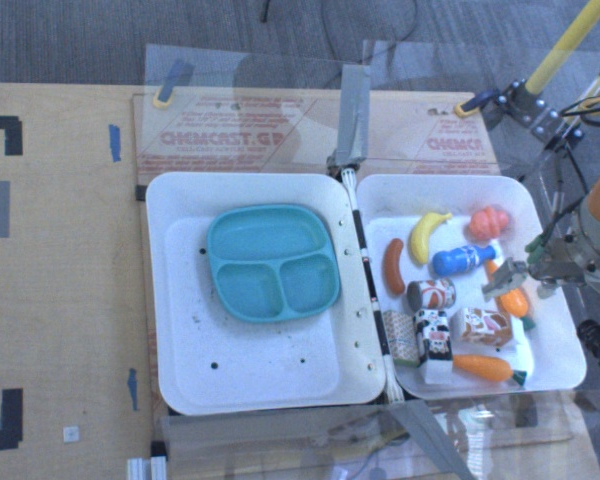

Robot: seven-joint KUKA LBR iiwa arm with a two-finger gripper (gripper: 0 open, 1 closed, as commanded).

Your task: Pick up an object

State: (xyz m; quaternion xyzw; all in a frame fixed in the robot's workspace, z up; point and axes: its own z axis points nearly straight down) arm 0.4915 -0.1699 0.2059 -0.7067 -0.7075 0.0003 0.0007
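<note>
Inside right bin (pixel 378 206): one banana (pixel 427 234), one hotdog (pixel 393 266), one carrot (pixel 483 368).

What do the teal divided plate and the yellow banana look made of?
Teal divided plate: likely moulded plastic, matte, uniform colour with rounded compartment ridges. Yellow banana: probably plastic toy food, smooth, evenly yellow with a slight sheen.

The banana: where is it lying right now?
In the camera view, the banana lies in the right bin, toward its upper left, between the hot dog and the blue bottle.
</note>
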